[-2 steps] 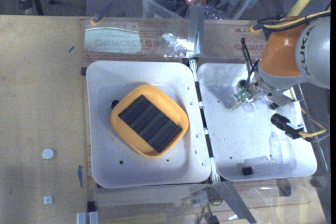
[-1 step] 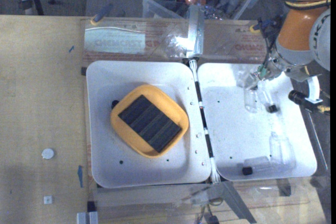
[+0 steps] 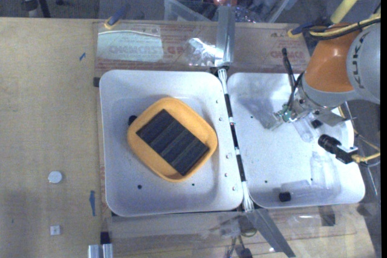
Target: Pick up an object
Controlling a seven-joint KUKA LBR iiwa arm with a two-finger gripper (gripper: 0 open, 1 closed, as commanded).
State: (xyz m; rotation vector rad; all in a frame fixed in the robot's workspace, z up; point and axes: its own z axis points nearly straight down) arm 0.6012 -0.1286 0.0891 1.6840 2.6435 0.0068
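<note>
Gripper point(image 3: 284, 115) low over right bin point(image 3: 266, 181)

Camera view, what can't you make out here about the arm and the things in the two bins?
- Gripper: small and blurred over the right bin; whether it is open or shut is unclear.
- Small dark thing in the right bin: too small to identify.
- Yellow object in the left bin: its underside is hidden, and a dark bit at its edge is mostly covered.
- Arm: cut off by the frame's right side.

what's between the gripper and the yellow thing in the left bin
In the camera view, bare floor of the right bin, then the bins' meeting rims, separate the gripper from the yellow object.
</note>
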